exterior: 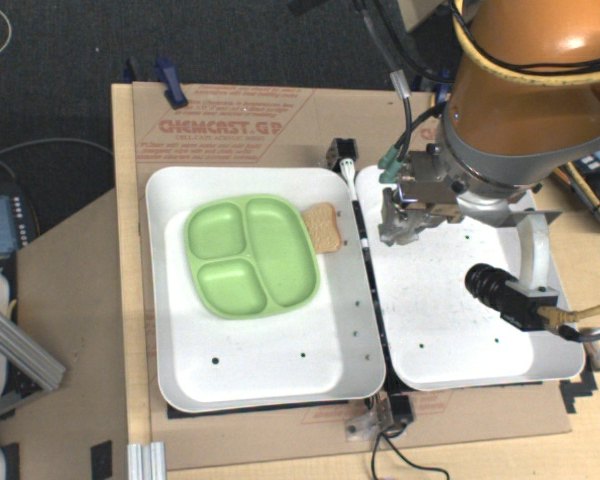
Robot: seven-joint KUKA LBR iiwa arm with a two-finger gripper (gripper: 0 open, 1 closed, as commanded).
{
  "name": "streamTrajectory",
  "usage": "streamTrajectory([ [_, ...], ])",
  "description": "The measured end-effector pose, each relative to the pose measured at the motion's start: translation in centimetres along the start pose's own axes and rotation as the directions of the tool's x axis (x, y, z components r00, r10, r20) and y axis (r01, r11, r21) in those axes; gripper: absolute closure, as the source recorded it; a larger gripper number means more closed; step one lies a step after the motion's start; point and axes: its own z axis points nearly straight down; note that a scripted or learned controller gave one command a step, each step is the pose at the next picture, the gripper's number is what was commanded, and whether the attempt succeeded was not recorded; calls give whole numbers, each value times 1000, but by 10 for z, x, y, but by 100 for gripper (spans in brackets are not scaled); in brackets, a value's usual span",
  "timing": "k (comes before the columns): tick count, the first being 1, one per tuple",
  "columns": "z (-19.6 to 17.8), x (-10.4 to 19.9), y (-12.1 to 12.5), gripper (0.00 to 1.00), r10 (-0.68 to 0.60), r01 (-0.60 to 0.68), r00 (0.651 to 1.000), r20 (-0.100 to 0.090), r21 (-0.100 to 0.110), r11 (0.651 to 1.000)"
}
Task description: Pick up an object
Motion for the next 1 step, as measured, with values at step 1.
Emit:
streamTrajectory([
  [1,-13,-24,1,100,-3,3,1000,-2,-15,1000],
])
